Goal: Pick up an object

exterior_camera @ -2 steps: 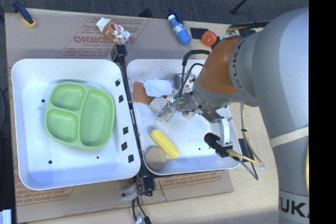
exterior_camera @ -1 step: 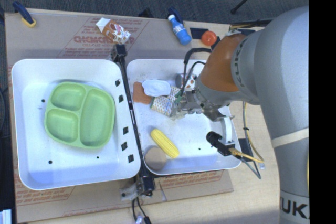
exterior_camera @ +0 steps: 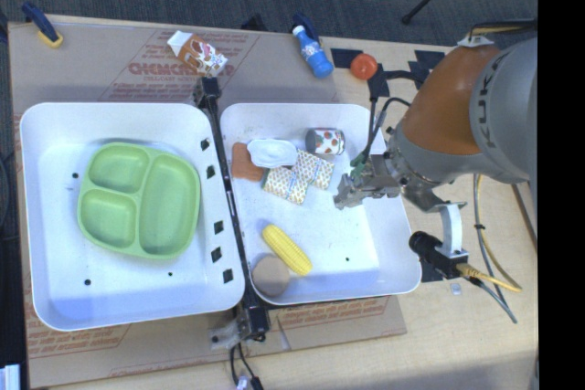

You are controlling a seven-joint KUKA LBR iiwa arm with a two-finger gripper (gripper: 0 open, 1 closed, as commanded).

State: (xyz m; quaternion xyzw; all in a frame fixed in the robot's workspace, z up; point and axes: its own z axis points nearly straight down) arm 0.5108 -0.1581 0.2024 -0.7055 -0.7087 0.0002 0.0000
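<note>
1. Camera view: the gripper hangs low at the three o'clock side of the right bin; whether it is open or closed, I cannot tell from up here.
2. Nothing looks lifted yet. Every candidate lies on the bin floor: yellow corn cob at six o'clock, round brown piece just beside it at the front rim, patterned packets near the centre, a small can at twelve o'clock.
3. The packets lie nearest, at the gripper's nine o'clock, near but apart.
4. My read: approach only. The grasp and the lift both remain.
5. Left bin: a green divided plate, well apart from the action.
</note>
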